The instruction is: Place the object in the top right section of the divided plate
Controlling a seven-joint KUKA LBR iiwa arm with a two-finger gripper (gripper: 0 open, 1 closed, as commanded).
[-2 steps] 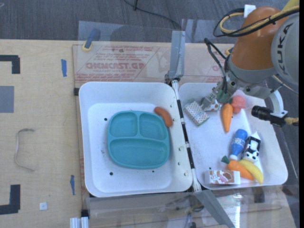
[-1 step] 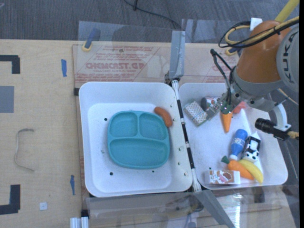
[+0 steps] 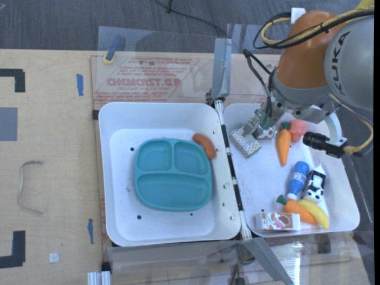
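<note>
White bins sit side by side on the worktop [image 3: 53, 129]. The end effector [image 3: 259, 126] hangs over the back of the right bin [image 3: 350, 215]. The grey and orange arm [image 3: 323, 55] covers much of it, so I cannot tell if it is open or closed, or if it has hold of anything.

Just below the end effector lies a small checkered block [image 3: 245, 141], very close to it. I cannot tell if they touch. To the right of the end effector lies a carrot [image 3: 284, 145], and a pink thing [image 3: 299, 127] peeks out from under the arm, partly hidden. Farther toward the front of this bin are a blue bottle [image 3: 296, 180], a small black and white toy [image 3: 316, 183], a banana [image 3: 316, 212], an orange thing [image 3: 297, 209] next to the banana, and a small carton [image 3: 278, 221].

To the left of the end effector is the left bin [image 3: 119, 224]. It holds a teal divided plate [image 3: 173, 175]. A little orange sausage [image 3: 204, 145] lies at the plate's top right edge, against the rim. It is hard to tell if it is fully inside that section.
</note>
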